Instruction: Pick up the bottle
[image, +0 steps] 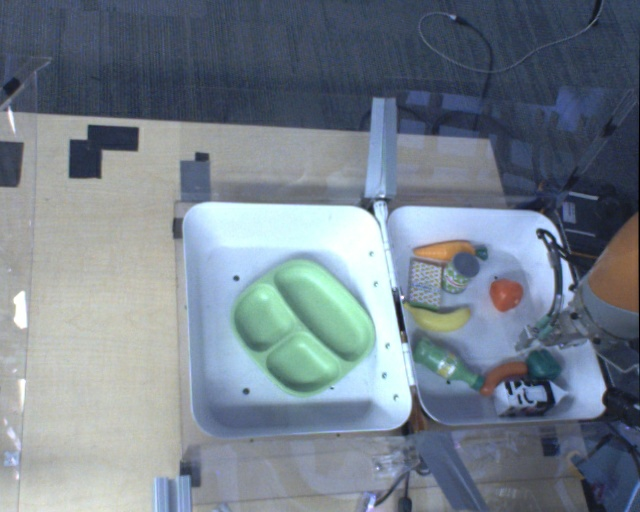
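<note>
The green bottle is lying tilted in the right bin, well left of the tool and a little lower, just under the banana. The tool is hanging near the bin's right wall; whether it is spread or pressed together cannot be told.

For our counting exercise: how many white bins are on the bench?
2. The left bin holds a green divided plate. The right bin, touching it, holds the green bottle and other small items; none seems hidden.
</note>
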